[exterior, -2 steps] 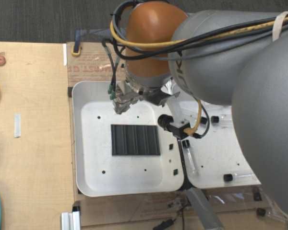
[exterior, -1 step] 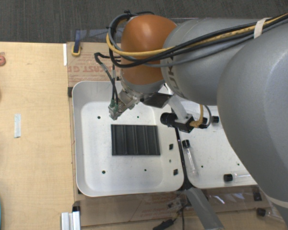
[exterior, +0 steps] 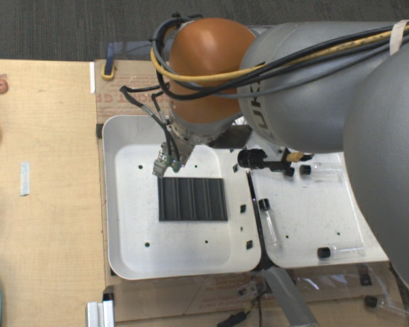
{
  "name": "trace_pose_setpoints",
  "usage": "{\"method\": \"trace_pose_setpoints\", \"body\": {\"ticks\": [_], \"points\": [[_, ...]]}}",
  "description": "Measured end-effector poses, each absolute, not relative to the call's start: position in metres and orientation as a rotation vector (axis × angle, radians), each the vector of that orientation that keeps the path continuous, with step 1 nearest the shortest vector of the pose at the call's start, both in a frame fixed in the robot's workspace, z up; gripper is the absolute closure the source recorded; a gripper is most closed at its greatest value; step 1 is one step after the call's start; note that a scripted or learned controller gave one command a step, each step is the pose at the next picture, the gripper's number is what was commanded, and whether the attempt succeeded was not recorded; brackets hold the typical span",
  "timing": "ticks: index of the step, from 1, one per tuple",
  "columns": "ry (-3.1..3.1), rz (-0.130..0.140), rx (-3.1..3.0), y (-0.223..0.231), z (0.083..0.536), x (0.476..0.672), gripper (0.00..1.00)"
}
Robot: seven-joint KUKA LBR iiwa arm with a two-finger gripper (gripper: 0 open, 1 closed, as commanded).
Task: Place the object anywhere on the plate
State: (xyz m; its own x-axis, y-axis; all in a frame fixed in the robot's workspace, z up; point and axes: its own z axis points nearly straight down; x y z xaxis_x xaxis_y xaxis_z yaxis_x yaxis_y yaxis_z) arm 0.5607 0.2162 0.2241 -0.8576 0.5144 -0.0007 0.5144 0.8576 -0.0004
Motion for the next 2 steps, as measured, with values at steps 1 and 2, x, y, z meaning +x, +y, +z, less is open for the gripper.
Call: {"method": "trace_pose_setpoints", "body": {"ticks": [1, 2], "points": [[3.118, 0.000, 0.376, 0.200, 0.271, 0.527, 1.00], [3.137, 0.001, 0.117, 0.188, 0.332, 0.495, 1.00]]}}
